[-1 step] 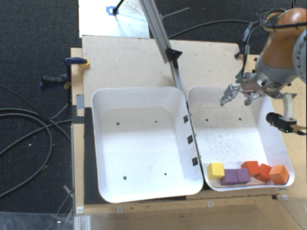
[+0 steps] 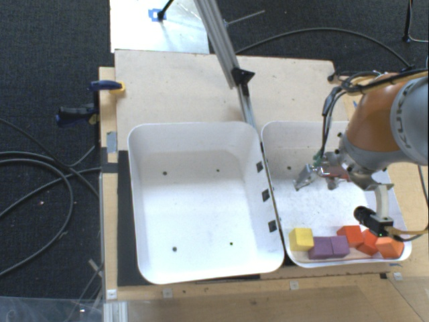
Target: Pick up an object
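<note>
I start at the far left, where black cables [image 2: 40, 173] curl on the dark floor, well left of the left bin [image 2: 144, 200]. A blue clamp [image 2: 77, 115] with a yellow tip bites the edge of the bench [image 2: 174, 86], up and left of the left bin. The left bin is white, with a few small dark dots on its floor. A long metal bar [image 2: 224, 42] slants down from the top and ends at the back corner of the left bin.

Just right of the left bin, touching its side, sits the right bin [image 2: 281, 146]. The blocks lie in a row along its front wall. The yellow block [image 2: 301, 239] is the one nearest the left bin. Next comes the purple block [image 2: 328, 247], touching the yellow one. Then come the orange blocks [image 2: 365, 240], bunched in the corner farthest from the left bin.

My gripper [image 2: 320, 174] hangs over the middle of the right bin, behind the blocks and apart from them. I see nothing in it. I cannot tell how wide it stands. The grey and orange arm [image 2: 385, 126] reaches in from the right.
</note>
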Controlling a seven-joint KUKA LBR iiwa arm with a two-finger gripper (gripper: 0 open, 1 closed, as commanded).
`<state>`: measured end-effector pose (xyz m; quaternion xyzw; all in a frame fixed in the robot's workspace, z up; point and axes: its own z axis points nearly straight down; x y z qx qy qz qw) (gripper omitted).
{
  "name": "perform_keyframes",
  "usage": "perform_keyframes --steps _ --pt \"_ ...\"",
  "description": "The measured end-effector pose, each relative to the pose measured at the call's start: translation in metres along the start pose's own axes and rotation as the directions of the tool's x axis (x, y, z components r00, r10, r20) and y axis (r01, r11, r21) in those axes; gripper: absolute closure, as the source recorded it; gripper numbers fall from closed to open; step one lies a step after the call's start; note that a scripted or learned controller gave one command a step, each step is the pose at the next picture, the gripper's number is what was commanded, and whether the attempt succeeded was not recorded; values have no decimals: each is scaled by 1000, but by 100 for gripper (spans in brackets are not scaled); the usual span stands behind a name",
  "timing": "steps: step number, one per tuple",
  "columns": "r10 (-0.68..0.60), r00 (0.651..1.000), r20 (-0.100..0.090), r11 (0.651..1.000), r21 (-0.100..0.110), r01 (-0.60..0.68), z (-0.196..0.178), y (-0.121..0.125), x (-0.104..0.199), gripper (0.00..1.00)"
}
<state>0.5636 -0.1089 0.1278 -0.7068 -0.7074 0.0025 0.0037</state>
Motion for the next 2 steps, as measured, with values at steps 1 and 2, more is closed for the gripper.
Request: perform_keyframes --steps 1,2 --pt "1 1000 -1 1000 -1 -1 35 -68 12 0" --pt "3 1000 8 1000 -19 -3 -92 -78 -59 0"
